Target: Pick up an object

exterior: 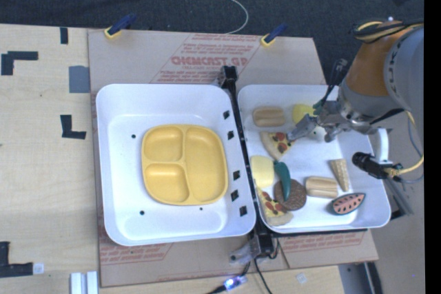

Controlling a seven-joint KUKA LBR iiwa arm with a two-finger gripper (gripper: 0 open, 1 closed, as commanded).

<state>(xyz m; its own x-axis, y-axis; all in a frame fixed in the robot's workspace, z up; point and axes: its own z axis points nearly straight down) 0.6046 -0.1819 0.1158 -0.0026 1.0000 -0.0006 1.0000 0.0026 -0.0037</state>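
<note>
Plastic toy pizza slice lies at nine o'clock of my hand in the right bin: light, stiff, slick; best pinched across its edges. Whether my hand is released or clenched, I cannot tell.

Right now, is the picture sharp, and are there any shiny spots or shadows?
In the camera view, the yellow plate and toy foods look fairly sharp; the arm at the right looks softer; the white bins are bright and a little washed out, with soft, faint shadows along their walls; no hard glare, light looks even from above.
</note>
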